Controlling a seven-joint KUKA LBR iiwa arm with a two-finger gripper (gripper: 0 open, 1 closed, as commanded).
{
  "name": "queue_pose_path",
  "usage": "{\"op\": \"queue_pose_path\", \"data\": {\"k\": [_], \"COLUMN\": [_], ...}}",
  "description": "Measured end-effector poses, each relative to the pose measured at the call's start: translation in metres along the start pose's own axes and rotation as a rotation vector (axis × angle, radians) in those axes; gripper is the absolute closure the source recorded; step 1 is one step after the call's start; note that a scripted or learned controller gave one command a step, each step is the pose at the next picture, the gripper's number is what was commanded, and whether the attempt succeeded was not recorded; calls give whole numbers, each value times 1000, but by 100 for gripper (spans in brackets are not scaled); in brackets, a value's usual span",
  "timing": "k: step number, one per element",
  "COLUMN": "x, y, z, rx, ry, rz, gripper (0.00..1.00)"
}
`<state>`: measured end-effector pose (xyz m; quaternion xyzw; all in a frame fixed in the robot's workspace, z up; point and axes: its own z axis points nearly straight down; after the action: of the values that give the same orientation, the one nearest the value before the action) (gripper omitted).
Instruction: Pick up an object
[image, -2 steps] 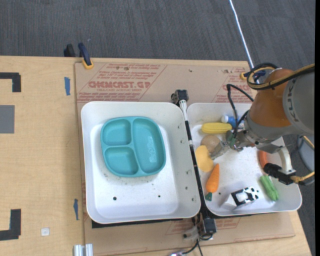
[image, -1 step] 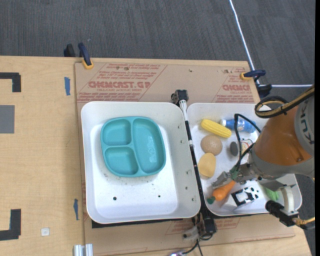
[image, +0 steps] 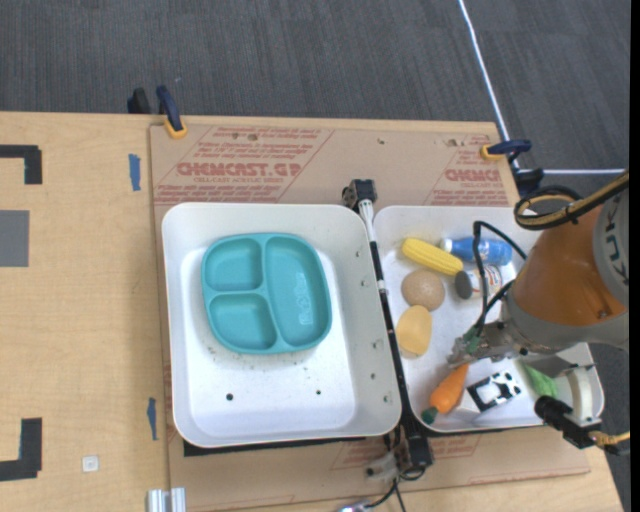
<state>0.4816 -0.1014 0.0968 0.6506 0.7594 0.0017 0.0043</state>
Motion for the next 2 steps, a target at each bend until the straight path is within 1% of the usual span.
{"op": "queue_pose_path", "data": {"k": [1, 2], "x": [46, 46], "y": [6, 6], "z": [-88, -88], "rx": [5, 5], "ry": [4, 4], "rz": [-333, -333], "gripper": [100, 0]}}
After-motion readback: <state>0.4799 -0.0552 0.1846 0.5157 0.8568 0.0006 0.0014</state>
